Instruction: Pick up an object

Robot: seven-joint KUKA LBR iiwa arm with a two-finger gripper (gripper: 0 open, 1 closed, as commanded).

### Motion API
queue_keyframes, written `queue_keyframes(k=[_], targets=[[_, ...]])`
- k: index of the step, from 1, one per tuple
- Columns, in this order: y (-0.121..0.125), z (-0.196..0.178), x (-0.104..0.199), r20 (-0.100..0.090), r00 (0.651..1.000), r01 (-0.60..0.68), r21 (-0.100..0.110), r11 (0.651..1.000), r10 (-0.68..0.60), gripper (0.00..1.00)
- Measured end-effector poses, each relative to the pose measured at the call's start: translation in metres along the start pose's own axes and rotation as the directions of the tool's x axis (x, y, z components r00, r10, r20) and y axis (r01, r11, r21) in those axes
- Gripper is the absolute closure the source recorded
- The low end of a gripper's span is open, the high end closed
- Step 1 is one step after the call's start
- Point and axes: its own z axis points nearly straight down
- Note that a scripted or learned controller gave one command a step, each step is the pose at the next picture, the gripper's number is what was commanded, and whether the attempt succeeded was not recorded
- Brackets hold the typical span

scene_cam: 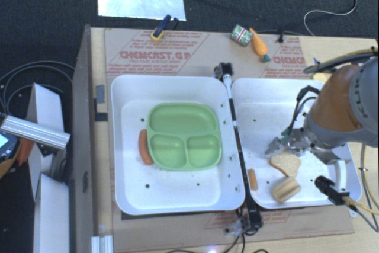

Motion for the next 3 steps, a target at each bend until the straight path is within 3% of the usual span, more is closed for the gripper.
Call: queue_keyframes(k=[1, 2, 3], targets=[[0.001, -0.011, 0.0, -0.001, 1.0, 0.001, -0.002, 1.0, -0.001, 1.0], [-0.026, -0.097, -0.022, 0.001, 1.0, -0.001, -0.002, 1.0, 0.001, 1.0], [0.006, -0.118, 0.1, -0.003, 1.0, 0.002, 0.001, 1.0, -0.002, 1.0]])
